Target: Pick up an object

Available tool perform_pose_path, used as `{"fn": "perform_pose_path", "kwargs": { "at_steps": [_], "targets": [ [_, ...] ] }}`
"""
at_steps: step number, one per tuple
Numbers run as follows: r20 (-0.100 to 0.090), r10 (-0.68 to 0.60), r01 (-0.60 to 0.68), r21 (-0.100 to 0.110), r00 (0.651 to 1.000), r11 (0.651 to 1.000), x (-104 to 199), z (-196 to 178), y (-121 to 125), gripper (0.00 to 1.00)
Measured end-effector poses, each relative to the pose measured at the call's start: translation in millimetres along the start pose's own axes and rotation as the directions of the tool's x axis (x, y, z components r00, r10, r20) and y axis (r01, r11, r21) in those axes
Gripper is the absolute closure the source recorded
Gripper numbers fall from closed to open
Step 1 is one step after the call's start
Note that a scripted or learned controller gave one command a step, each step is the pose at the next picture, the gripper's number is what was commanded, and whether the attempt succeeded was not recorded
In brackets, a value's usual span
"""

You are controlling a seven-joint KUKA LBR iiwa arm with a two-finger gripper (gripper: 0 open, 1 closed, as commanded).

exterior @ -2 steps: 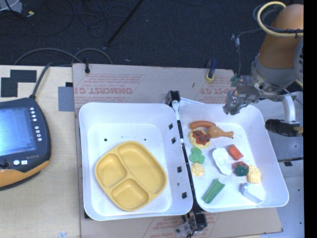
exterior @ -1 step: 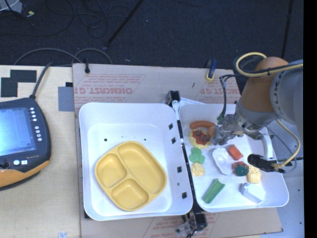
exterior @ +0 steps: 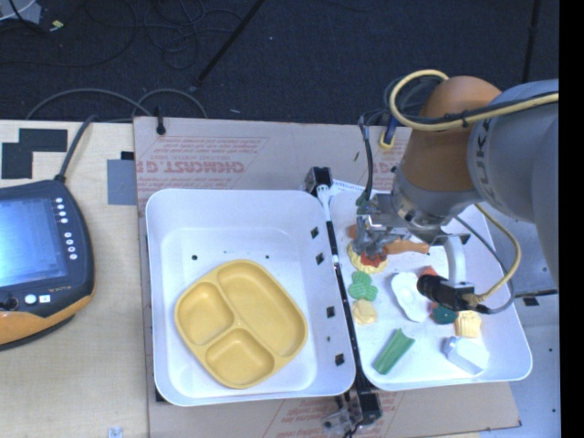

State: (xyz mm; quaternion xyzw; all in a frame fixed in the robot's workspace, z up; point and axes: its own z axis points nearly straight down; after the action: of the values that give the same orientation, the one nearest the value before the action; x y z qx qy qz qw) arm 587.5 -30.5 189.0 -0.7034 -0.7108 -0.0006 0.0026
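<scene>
At the 9 o'clock edge of the surface [exterior: 91, 363] lies one teach pendant [exterior: 32, 258], screen lit, with two dark flat patches [exterior: 41, 149] above it towards 11 o'clock. A single cardboard sheet [exterior: 228, 158] carries the two white bins. The left bin [exterior: 173, 217] holds one yellow divided tray [exterior: 239, 321] with three compartments, lying flat towards the bin's 6 o'clock side. The right bin [exterior: 511, 359] holds nine small things, most of them in its left half. Along its 9 o'clock wall sit one knobbly green piece [exterior: 363, 287] and, just below it and touching, one pale yellow piece [exterior: 365, 312]. Directly above the green one lies one red-and-yellow piece [exterior: 370, 263], and the end effector [exterior: 370, 240] is down right over it, at about 10 o'clock in the bin. How far it is open cannot be told from this angle, nor whether it has hold of anything. At 7 o'clock lies one long green bar [exterior: 393, 351], tilted. One orange piece [exterior: 408, 245] pokes out at the end effector's 3 o'clock side, and one white piece [exterior: 406, 297] sits near the bin's middle. Further right come one small teal piece [exterior: 443, 316], one yellow cube [exterior: 468, 324] just beside it at 4 o'clock, and one white-grey block [exterior: 465, 356] at 5 o'clock. That makes two greens, two yellows, two whites and one each of the rest. The grey arm [exterior: 516, 149], with its orange band [exterior: 456, 108], enters from 3 o'clock and bends down over the right bin's upper part.
</scene>
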Motion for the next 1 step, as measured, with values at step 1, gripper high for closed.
{"fn": "perform_pose_path", "kwargs": {
  "at_steps": [1],
  "targets": [
    [0.003,0.004,-0.004,-0.006,1.000,1.000,38.7,-101.5,-23.2,1.00]
  ]
}}
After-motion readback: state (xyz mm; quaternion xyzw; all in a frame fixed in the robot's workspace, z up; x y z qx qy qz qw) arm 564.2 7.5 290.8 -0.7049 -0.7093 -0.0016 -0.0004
